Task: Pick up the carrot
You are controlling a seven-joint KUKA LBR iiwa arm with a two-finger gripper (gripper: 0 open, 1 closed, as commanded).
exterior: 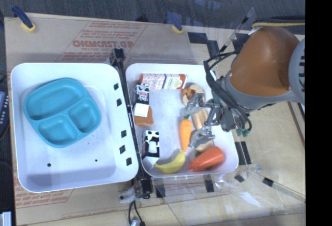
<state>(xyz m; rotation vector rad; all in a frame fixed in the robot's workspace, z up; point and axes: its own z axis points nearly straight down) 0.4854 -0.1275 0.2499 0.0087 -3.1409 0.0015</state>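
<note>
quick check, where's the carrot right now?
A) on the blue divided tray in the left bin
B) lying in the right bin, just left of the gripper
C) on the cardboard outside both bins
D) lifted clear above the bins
B: the carrot lies on the floor of the right bin, above the banana, with the gripper just to its right.

Bench (78, 38) covered by printed cardboard, carrying two white bins, left bin (31, 168) and right bin (166, 106) sitting side by side, touching

Orange carrot (185, 133); yellow banana (171, 164); blue tray (61, 111); white bins (31, 178)
</note>
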